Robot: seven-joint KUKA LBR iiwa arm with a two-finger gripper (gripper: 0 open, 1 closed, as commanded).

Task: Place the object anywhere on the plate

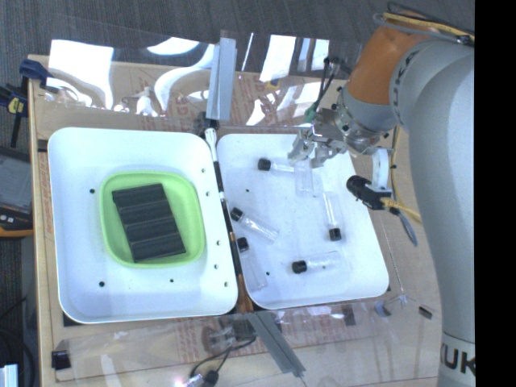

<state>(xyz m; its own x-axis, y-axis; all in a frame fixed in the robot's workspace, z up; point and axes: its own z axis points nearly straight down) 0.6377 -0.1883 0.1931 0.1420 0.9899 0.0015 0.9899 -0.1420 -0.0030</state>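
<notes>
Several small clear plastic vials with black caps (318, 263) lie scattered flat in the right white bin (367, 285); one is at 12 o'clock near the bin's top edge, one at 3 o'clock, one at 5 o'clock, two at 9 o'clock by the divider. Likely light, rigid, slick and prone to rolling, so pinch across the tube body, mid-length, not the cap. Long axes all differ: the 5 o'clock vial runs roughly 3-to-9 with cap toward 9; the 3 o'clock one runs 12-to-6, cap at 6. Two-finger gripper (310, 153) hovers over the bin's 12 o'clock zone; whether it is spread or closed, cannot tell, with clear tubing right under it. Green square plate (106, 202) holding a dark ribbed block (147, 222) sits mid left white bin (72, 293).
</notes>
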